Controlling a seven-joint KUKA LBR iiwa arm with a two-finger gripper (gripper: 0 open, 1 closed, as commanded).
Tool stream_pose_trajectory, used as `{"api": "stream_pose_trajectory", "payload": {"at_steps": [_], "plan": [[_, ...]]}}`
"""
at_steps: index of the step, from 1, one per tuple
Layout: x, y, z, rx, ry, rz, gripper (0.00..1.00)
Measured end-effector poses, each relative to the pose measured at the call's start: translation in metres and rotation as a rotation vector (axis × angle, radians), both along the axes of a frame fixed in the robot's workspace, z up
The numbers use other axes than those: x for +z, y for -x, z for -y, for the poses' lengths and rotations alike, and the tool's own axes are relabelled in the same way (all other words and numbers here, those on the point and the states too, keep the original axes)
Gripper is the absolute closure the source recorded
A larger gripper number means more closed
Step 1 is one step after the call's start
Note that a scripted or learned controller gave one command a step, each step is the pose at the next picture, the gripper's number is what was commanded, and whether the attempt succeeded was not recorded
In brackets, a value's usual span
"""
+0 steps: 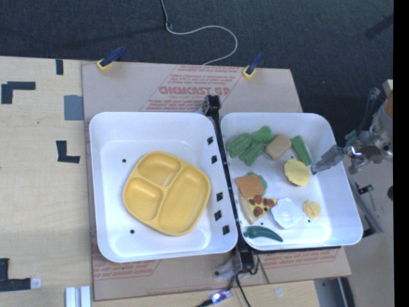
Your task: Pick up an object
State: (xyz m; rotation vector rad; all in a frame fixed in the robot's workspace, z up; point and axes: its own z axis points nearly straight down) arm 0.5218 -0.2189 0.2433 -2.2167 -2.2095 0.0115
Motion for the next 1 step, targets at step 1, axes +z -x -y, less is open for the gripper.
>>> {"api": "stream_pose_trajectory", "payload": {"at_steps": [1], "plan": [[0.0068, -0.0026, -0.0005, 0.004, 0.003, 0.012, 0.0]]}}
